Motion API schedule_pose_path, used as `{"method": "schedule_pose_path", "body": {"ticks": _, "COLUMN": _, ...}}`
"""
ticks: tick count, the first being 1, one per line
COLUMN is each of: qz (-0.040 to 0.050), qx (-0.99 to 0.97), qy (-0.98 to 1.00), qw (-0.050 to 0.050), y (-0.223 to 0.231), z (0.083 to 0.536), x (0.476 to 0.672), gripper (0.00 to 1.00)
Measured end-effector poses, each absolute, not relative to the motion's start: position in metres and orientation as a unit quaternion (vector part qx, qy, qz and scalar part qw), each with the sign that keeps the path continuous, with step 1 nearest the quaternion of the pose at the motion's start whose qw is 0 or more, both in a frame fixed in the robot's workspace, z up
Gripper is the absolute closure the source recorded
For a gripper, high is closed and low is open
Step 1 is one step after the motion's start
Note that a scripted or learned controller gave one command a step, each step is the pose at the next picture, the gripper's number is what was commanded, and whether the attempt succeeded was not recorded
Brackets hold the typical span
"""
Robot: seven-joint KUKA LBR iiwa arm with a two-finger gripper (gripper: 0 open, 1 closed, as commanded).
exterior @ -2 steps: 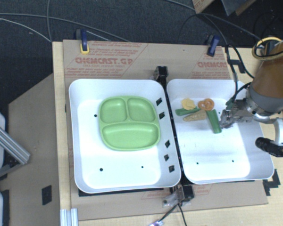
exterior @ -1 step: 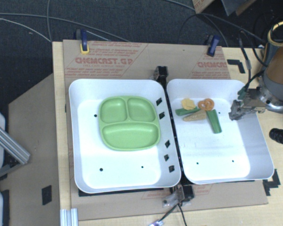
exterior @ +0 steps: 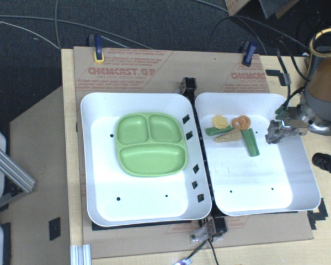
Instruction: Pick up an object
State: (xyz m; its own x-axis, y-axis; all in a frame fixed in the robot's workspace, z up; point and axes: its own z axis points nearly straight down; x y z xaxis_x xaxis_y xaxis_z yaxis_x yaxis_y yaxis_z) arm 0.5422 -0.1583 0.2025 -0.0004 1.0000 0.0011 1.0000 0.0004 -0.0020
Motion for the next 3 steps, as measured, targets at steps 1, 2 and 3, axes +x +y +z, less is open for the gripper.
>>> {"method": "schedule_pose_path", "body": {"ticks": 1, "qz": 0.0000, "qx": -0.705, "qy": -0.709, "qw": 0.003, "y": -0.107, "z": 0.196, "x": 0.531, "gripper": 1.00}}
{"method": "schedule_pose_path", "body": {"ticks": 2, "qz": -0.0005, "qx": -0.705, "qy": -0.709, "qw": 0.003, "y": -0.052, "z": 0.209, "x": 0.514, "gripper": 1.00}}
{"method": "schedule_pose_path", "body": {"ticks": 3, "qz": -0.0003, "qx": -0.705, "qy": -0.709, "qw": 0.002, "y": -0.009, "z": 0.213, "x": 0.506, "gripper": 1.00}}
